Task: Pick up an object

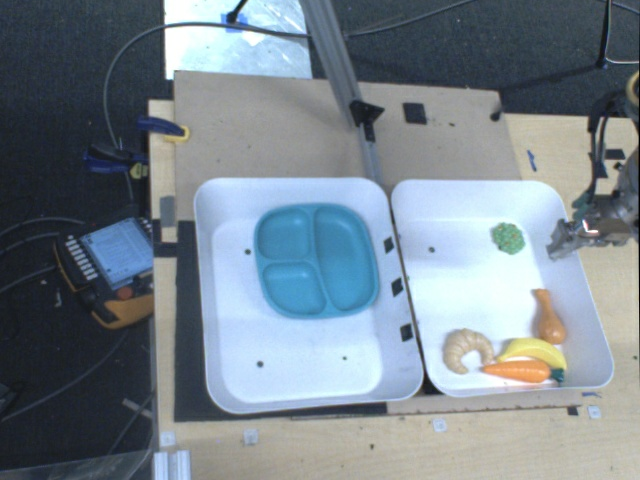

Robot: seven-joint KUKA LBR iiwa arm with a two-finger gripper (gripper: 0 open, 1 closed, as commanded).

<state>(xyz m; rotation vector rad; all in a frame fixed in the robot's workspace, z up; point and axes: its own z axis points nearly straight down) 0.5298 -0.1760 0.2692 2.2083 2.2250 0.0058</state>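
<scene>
Arm: seen at the far right side of the camera view, only a small part of it inside the picture.
Arm pose: reached in from the right, low and close to the right edge.
Wrist: grey metal with dark cables looped above it.
Gripper (562,240): pointed to the left and a little down, at about the middle height of the picture.
Gripper tip: small and blurry, so its shape cannot be made out well.
Gripper load: nothing is seen held at the tip.
</scene>
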